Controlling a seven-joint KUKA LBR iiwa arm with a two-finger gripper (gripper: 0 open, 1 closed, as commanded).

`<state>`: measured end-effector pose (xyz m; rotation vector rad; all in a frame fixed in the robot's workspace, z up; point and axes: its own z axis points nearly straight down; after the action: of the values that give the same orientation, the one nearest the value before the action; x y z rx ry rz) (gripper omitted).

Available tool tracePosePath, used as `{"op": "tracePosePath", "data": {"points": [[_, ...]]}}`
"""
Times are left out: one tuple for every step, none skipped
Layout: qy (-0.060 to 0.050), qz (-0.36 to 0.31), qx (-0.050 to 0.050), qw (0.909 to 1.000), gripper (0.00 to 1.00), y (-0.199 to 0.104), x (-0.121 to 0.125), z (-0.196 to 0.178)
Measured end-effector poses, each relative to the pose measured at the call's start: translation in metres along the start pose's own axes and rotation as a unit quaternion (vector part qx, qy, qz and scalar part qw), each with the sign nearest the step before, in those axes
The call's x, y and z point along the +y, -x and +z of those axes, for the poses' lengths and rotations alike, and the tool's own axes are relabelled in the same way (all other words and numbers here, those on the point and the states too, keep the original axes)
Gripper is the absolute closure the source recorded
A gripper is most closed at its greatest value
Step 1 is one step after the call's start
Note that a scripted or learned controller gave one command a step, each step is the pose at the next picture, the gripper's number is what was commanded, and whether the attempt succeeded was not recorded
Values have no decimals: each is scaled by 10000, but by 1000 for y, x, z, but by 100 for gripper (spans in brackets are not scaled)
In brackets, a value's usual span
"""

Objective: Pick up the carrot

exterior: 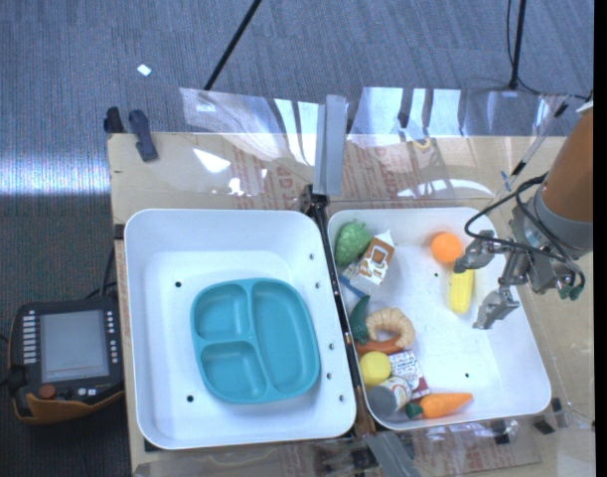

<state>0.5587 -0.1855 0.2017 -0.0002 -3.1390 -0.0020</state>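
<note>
Well below my jaws [487,284], spread wide and holding nothing, I see the carrot [444,403] near the right bin's [502,366] front rim.

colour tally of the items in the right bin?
Orange: 2, the carrot and orange ball
Yellow: 2, the corn and lemon
Green: 2, the leafy green and dark green piece
Tan: 1, the pastry
Printed packs: 2, the carton and packet
Grey: 1, the can
Total: 10
</note>
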Motion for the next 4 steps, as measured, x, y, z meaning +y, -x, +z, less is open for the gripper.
{"op": "tracePosePath", "data": {"points": [[6, 1136, 7, 9935, 0, 46, -26, 94], [-2, 791, -23, 9969, 0, 79, -27, 83], [3, 896, -1, 9960, 0, 80, -26, 116], [5, 867, -20, 9962, 100, 83, -24, 105]]}}
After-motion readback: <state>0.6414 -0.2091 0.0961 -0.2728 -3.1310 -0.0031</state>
